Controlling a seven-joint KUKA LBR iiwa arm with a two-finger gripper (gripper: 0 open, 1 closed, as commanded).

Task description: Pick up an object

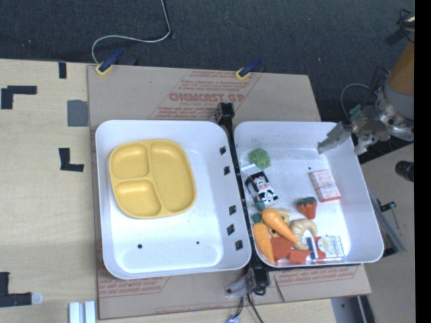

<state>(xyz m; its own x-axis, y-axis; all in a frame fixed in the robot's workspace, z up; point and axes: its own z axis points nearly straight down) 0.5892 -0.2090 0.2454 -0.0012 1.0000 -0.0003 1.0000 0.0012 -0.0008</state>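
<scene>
My gripper [350, 137] hangs over the far right corner of the right bin [296, 136], above the bin wall, with nothing seen in it. Below it and apart from it, a small pink box [324, 184] lies on the bin floor. A red strawberry [308, 207] sits just in front of that box. A green broccoli piece [258, 157] and a black-and-white toy [262, 188] lie near the bin's left wall. Two orange carrots [277, 224] are piled at the front with a red block [281, 251], a pale bulb [304, 229] and a small printed carton [328, 247].
The left bin [168, 251] holds a yellow divided plate [151, 178] in its far left part. Both bins rest on a cardboard sheet [195, 93] held by two clips. A black divider with clamps [232, 180] runs between the bins. The arm's body [404, 79] stands at the right.
</scene>
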